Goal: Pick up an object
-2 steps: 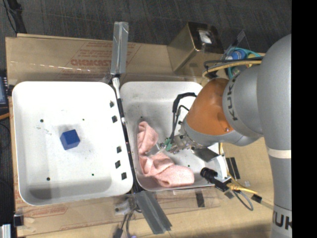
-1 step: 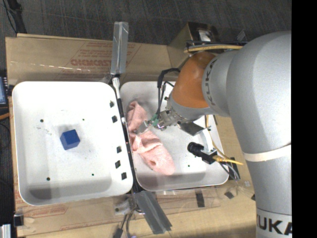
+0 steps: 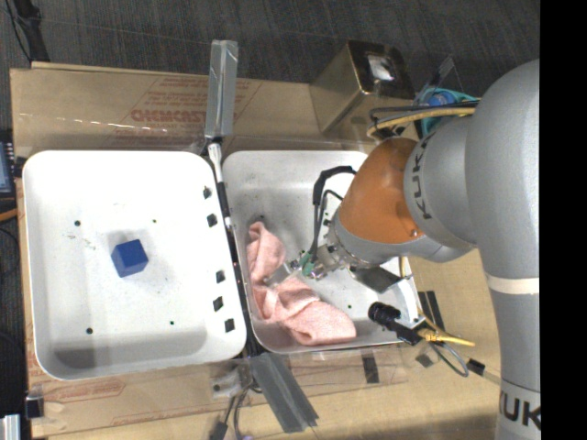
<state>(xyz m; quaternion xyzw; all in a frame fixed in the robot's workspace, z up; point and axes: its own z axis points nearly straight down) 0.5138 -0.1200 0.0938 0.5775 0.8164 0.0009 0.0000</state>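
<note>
Fig.: KUKA arm (image 3: pixel 459 181) reaching in from 3 o'clock, wrist low over the right bin (image 3: pixel 275 168); gripper (image 3: pixel 307 266) sits w/ its tip at the pink cloth (image 3: pixel 289 291), which lies bunched along the bin's 9 o'clock wall and runs down toward 6 o'clock. Cloth vs. pincer: the fabric's nearest fold lies at approx. 9 o'clock of the tip, touching or just beside it; the bulk of the cloth spreads from 7 to 5 o'clock below the tip. Pincer state: cannot tell how far it is spread, nor whether any fabric is caught, since the metal parts are small and partly masked by the wrist. A blue cube (image 3: pixel 130 257) rests well apart in the left bin (image 3: pixel 55 177), toward 9 o'clock of the whole view, untouched. Risks (judgement): a pinch taken on a single thin fold may slip out on lifting, b/c limp cloth gives little to bite on; a closure too near the bin wall could nip only the edge; a descent too deep could jam the tip against the bin floor; trailing fabric could drag on the divider between bins.
</note>
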